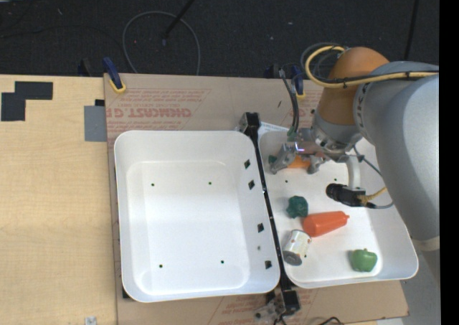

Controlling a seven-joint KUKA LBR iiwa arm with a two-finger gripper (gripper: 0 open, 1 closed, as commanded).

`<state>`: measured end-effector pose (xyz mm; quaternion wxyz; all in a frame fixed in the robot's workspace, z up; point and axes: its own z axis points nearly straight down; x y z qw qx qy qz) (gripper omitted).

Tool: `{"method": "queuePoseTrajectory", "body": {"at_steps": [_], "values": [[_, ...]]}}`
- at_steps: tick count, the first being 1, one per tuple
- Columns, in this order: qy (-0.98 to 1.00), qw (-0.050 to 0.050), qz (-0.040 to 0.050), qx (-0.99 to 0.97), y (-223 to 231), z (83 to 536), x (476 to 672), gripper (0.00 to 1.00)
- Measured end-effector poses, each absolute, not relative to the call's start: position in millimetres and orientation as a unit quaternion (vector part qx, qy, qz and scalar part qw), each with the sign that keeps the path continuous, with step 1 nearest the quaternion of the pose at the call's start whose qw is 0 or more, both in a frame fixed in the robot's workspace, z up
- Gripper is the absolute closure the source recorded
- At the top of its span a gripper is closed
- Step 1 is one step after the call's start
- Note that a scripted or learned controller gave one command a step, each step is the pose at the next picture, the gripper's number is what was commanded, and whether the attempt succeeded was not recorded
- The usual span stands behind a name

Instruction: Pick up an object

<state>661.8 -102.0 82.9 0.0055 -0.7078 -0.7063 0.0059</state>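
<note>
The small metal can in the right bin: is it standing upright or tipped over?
Tipped over: the metal can lies on its side on the right bin floor, its round end facing lower left.

Both bins were plain white: the left bin (136, 173) was marked with a few small black dots, and a black strip (262, 194) ran where it met the right bin (391, 245). Inside the right bin, beside that strip, lay a dark teal lump (297, 206), an orange-red carrot (325, 223), a silver-grey can (295, 247) and a bright green pepper (363, 260). The arm (401, 137) was grey with an orange band (355, 83). Brown cardboard (179, 105) with red lettering lay under the bins, on a pale wood bench (50, 209) bearing black and grey squares.
</note>
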Motion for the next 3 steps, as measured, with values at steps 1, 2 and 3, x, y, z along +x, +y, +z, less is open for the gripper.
{"method": "queuePoseTrajectory", "body": {"at_steps": [1, 2, 3], "values": [[-0.706, 0.007, 0.0075, -0.708, -102.3, 91.2, 660.3, 1.00], [-0.706, -0.001, 0.0000, -0.709, -147.9, 130.0, 602.7, 1.00], [-0.708, 0.001, 0.0007, -0.706, -100.0, 85.0, 636.1, 1.00]]}}
